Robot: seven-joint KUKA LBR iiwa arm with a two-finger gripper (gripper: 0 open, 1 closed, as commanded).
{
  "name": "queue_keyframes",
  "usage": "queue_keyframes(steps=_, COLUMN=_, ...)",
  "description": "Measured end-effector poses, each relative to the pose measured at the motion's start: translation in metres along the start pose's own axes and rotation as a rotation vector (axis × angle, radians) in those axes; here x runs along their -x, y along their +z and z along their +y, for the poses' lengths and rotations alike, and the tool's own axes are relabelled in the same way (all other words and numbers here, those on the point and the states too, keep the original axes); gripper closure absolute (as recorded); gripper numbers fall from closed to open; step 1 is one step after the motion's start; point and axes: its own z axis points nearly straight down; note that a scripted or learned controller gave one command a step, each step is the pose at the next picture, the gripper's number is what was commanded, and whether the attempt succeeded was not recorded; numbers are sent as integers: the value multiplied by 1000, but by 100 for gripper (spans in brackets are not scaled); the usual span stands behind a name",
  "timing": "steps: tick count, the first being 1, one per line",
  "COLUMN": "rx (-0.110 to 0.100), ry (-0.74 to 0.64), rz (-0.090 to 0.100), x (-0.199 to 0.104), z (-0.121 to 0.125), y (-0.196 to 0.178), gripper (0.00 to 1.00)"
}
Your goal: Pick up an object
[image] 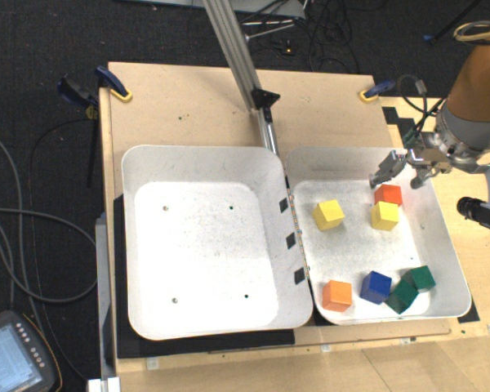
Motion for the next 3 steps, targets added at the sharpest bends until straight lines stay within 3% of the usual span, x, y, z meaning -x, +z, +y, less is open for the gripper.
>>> queue_keyframes(steps=1, rx=0, ry=-1, rz=1, x=-7, z=-1, y=46, gripper=0)
queue_keyframes(steps=2, rx=7, ry=0, rz=-2, x=-6, z=1, y=32, gripper=100)
queue_keyframes(steps=3, rx=11, ry=0, rz=-3, x=2, z=1, y=-15, gripper=100)
